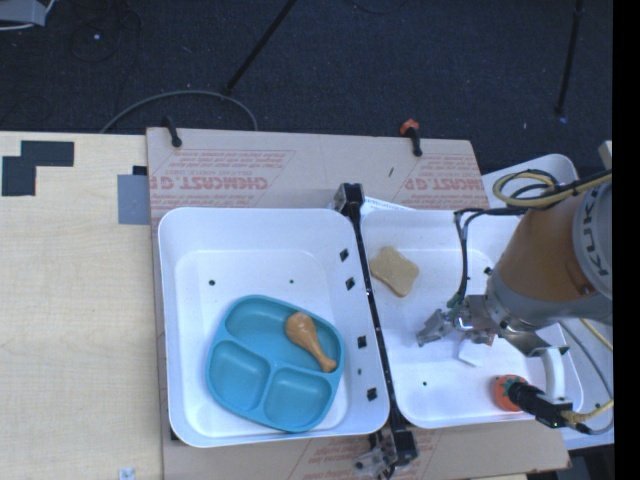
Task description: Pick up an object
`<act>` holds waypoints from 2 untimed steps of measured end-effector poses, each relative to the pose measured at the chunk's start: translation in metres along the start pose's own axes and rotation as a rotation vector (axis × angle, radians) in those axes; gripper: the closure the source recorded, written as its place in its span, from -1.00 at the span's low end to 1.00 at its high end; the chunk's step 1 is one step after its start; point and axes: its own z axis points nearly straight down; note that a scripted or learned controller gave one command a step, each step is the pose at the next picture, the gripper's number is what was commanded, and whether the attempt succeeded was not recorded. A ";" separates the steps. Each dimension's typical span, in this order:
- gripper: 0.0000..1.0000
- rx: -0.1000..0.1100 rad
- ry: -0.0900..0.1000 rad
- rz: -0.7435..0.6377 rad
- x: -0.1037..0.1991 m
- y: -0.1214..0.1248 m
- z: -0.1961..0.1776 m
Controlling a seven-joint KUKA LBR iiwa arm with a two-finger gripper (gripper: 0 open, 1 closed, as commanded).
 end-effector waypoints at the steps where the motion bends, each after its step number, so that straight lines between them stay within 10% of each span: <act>1: 1.00 0.007 0.004 0.006 0.001 -0.001 -0.006; 2: 1.00 0.013 0.006 -0.004 0.007 0.007 -0.062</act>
